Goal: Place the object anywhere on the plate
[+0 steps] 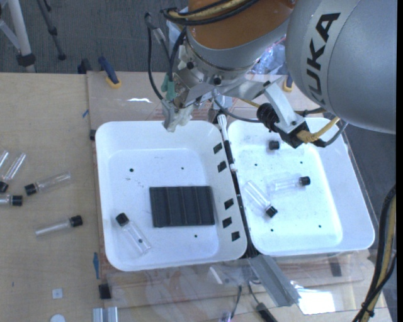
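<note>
— Camera view first: where is the gripper (174, 121) hanging right now?

— It is hovering over the far rim of the left bin (104, 188), near the wall that bin is sharing with the right bin (352, 207). The arm (340, 56) is reaching in from the right, and its orange band (233, 12) is showing at the top edge.

— Is it clenching anything, or is it released?

— From where I am standing I cannot tell. The tip is looking narrow, perhaps closed, but it is too small and washed out against the white rim for me to be sure. I am not seeing anything carried under it.

— And the object?

— The capped vial (132, 231) is lying in the left bin's near left corner, its black cap pointing toward the far left. It is resting just beside the plate (182, 205) without touching it.

— Where is the plate sitting?

— The dark ribbed plate is lying flat in the middle of the left bin, well apart from the gripper.

— Anything else lying about?

— Two more vials (259, 198) are lying in the right bin, close together, with a loose black cap (273, 145) sitting nearer its far edge. Several spare vials (58, 225) are resting on the bench (44, 113) to the left of the bins.
</note>
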